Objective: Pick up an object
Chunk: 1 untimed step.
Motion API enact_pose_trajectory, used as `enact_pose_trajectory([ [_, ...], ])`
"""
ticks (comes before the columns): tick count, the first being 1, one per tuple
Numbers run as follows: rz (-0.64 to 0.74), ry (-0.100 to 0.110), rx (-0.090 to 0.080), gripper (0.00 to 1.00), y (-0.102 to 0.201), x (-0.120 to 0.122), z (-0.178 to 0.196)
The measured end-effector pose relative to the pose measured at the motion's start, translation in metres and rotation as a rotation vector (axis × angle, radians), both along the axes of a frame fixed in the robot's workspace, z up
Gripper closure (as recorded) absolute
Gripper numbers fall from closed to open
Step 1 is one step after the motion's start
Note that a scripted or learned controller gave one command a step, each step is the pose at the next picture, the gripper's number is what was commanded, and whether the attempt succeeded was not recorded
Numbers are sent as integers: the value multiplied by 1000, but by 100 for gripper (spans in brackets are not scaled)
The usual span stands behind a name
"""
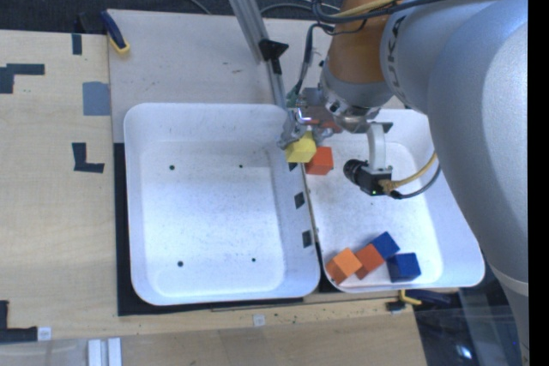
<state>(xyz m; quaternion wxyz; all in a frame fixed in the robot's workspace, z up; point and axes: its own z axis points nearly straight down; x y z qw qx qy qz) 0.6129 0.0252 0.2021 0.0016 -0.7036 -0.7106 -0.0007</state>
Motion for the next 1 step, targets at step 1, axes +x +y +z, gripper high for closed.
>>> enact_pose_trajectory([
  [1, -3, 5, -1, 100, 58, -49, -12],
])
